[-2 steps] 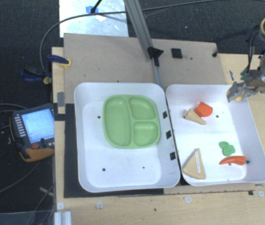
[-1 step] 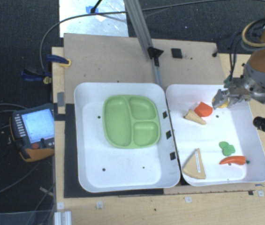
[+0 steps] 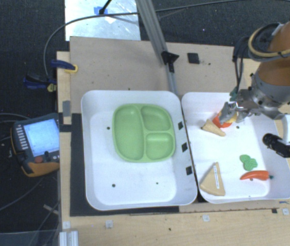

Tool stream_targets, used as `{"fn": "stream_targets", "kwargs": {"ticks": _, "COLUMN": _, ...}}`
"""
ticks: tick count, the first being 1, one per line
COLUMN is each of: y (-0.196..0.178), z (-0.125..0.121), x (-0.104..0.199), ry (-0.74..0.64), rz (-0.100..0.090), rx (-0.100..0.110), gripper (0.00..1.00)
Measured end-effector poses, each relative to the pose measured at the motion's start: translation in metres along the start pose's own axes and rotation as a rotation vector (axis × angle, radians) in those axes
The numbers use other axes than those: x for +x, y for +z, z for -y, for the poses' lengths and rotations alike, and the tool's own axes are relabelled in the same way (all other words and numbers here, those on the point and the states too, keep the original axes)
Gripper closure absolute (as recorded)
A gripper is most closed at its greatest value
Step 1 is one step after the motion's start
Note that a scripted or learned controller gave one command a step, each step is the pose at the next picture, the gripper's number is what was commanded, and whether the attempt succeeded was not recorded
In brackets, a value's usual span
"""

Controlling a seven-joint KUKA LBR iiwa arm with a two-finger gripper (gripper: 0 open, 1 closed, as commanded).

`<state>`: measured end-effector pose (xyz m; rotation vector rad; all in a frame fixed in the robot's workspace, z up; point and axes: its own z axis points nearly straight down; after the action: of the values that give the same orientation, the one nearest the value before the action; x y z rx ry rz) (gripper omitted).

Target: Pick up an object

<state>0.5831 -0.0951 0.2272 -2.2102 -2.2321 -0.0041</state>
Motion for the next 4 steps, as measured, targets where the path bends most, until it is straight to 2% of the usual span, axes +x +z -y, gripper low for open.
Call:
{"fn": "stream_targets", "kwargs": {"ticks": 1, "y": -0.004, "z": 0.006, "x": 0.047, "ry": 0.0, "rz": 0.0, "rx": 0.001, "gripper": 1.0}}
{"fn": "stream_targets", "kwargs": {"ticks": 2, "y": 0.007, "z": 0.023, "x": 0.093, "ry": 0.0, "rz": 0.0, "rx": 0.003, "gripper": 1.0}}
{"fn": "stream_targets", "kwargs": {"ticks": 3, "y": -0.003, "z": 0.034, "x": 0.142, "ry": -0.001, "rz": -0.001, "rx": 0.001, "gripper": 1.0}}
{"fn": "stream_targets", "kwargs": {"ticks": 4, "y": -0.005, "z": 0.06, "x": 0.185, "ry": 0.0, "rz": -0.001, "rx": 0.003, "gripper": 1.0}}
